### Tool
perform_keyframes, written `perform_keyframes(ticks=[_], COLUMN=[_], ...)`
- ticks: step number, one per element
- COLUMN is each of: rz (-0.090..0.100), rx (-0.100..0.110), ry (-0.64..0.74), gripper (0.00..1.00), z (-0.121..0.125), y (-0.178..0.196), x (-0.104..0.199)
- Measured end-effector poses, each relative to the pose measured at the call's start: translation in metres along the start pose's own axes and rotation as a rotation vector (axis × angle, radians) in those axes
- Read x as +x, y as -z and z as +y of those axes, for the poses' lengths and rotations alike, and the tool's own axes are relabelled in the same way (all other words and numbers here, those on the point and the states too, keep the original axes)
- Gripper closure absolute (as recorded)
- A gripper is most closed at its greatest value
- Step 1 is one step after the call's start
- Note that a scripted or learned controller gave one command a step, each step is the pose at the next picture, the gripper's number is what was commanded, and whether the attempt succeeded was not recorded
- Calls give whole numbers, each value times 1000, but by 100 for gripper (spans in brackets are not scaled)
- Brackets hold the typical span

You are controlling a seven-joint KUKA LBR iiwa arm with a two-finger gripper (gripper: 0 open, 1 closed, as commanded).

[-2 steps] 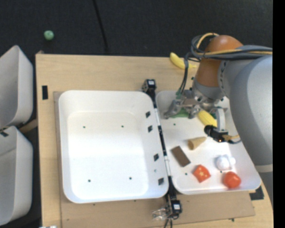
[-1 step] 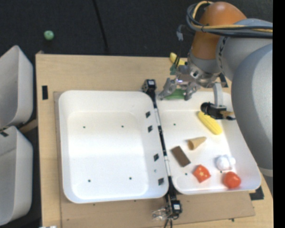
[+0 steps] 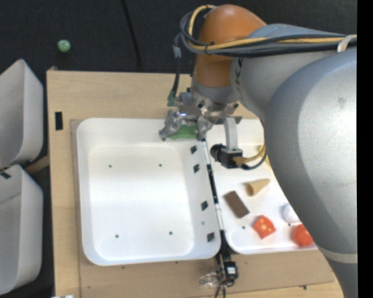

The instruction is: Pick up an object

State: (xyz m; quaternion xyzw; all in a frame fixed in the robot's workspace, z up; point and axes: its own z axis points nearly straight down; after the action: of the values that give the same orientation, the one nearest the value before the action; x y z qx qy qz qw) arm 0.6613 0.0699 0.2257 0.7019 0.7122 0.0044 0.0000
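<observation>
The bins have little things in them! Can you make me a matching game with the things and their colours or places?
Things:
1. cone-shaped piece
2. flat block
3. cube
4. green thing

Clues:
A. red
B. under the end effector, at the far edge of the left bin
C. tan
D. dark brown

Pairs: 1-C, 2-D, 3-A, 4-B
</observation>
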Motion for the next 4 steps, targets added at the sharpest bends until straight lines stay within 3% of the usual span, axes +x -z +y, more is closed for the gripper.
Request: perform_keyframes(ticks=[1, 2, 4], rz=[-3, -7, -9], rx=[-15, 10, -4], ry=[-7, -9, -2], gripper=[100, 100, 100], z=[26, 29, 33], y=[147, 36, 65], x=[26, 69, 66])
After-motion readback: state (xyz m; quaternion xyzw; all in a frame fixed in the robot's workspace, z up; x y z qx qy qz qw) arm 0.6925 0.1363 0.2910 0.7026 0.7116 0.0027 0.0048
